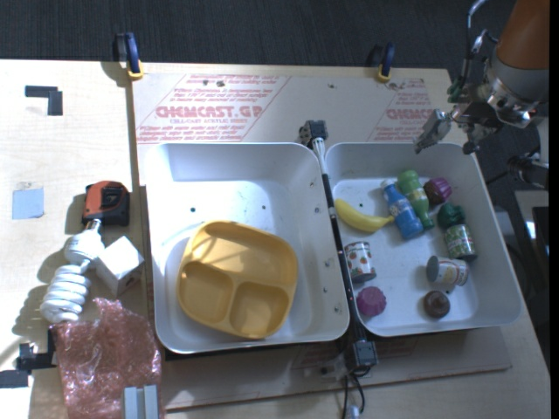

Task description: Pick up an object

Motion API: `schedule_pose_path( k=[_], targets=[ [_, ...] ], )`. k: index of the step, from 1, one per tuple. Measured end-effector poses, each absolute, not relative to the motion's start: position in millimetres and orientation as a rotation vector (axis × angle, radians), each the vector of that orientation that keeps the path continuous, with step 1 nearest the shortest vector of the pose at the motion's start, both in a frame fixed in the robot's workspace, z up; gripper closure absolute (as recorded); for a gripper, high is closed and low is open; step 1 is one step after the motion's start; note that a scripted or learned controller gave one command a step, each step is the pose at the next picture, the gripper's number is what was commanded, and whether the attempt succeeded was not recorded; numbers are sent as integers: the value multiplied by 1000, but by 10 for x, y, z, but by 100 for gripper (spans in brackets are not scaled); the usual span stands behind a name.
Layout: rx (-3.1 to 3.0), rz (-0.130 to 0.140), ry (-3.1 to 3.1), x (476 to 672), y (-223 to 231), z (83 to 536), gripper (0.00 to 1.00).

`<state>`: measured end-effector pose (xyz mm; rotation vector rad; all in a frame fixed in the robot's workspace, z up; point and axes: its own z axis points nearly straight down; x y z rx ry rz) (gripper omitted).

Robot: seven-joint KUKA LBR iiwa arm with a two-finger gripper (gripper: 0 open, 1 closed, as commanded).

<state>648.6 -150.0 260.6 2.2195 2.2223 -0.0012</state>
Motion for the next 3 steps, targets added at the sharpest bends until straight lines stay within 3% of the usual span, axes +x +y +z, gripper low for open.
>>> schedule_pose_path(
  k=[1,2,3],
  targets=[
    [2222,-1,2221,5892,-1878,1574,0],
    [2220,-1,2223,6169,-1618,925,0],
    [2224,-4,2223,6161,-1626,1018,100]
  ],
)
